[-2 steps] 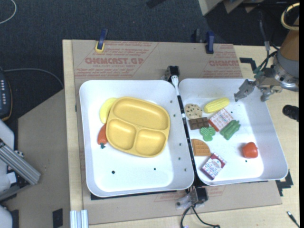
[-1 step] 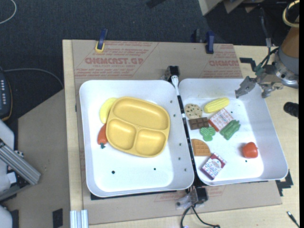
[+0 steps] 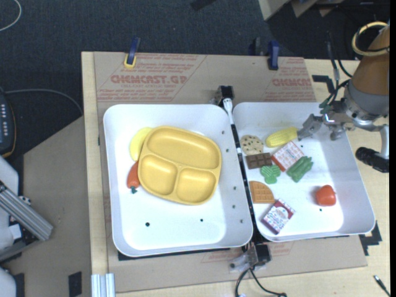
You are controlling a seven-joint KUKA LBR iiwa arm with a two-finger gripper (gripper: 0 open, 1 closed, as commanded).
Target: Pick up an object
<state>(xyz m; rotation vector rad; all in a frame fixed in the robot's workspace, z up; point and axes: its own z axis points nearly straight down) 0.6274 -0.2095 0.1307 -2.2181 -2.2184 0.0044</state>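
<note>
Left bin [image 3: 124, 228] carries a yellow tray [image 3: 179, 164], the biggest item, stiff and too wide to pinch; right bin [image 3: 352, 209] holds small toy food; gripper [image 3: 309, 127] hangs at the bin's 12 o'clock, grip state unreadable; corn [image 3: 281, 137] sits just beside it at its 8 o'clock, likely light, hard, slick; pinch across its narrow middle; tomato [image 3: 325, 195] at 5 o'clock looks prone to rolling.

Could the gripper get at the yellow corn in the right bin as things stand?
Probably yes. The gripper hangs just right of the yellow corn, which lies uncovered on the bin floor. The red-and-white packet lies close below it and could crowd a grasp.
</note>
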